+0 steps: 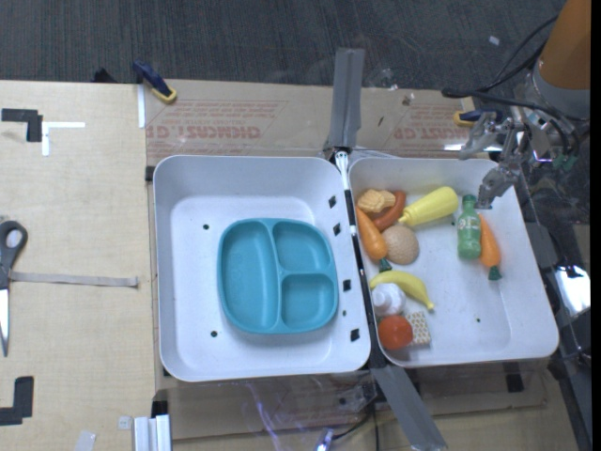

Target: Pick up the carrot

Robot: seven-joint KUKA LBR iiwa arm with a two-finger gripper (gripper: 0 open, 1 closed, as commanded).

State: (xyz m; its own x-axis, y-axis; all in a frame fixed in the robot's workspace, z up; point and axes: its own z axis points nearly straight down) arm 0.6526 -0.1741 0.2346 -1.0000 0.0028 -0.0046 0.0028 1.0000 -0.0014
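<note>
A wooden bench (75, 252) under dark carpet bears two white bins. The left bin (178, 327) holds a teal tray (279, 275). The right bin (526, 336) is crowded: an orange carrot (371, 236) lies along its left wall, touching a brown ball (401, 244), with a banana (406, 285) below. Further right a green bottle (469, 227) stands against a second carrot (489, 245). The gripper (490, 188) hangs just above that pair; how wide it stands I cannot tell. Likely trouble: coming down here, it could catch the bottle instead, or knock it over, since the two touch.
</note>
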